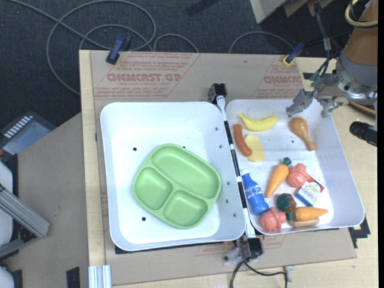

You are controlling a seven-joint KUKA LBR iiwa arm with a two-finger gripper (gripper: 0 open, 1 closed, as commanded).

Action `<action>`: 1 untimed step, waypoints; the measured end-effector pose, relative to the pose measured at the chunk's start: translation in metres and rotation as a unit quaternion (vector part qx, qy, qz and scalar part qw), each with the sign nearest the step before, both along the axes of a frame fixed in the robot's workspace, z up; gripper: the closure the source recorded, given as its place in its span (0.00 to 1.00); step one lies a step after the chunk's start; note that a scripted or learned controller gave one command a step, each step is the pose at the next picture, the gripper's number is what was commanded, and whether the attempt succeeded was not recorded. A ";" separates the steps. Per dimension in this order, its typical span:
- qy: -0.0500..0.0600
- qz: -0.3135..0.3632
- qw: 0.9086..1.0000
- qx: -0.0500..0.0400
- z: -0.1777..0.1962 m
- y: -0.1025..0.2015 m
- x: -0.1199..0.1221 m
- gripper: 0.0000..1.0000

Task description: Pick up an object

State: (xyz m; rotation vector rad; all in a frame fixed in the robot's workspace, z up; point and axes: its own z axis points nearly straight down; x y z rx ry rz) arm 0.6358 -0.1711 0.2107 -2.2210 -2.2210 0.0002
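gripper [313, 101] hovers, jaw state unclear; brown plastic toy drumstick [303, 132] at its six o'clock looks light, stiff, slippery: grab the narrow shank.

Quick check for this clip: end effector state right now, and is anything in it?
End effector: fingers look spread, so open; nothing between them. It hangs over the right bin's far edge, just above the toy drumstick.
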 end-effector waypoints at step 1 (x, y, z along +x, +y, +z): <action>0.001 0.000 1.000 0.000 -0.086 0.046 -0.049 0.00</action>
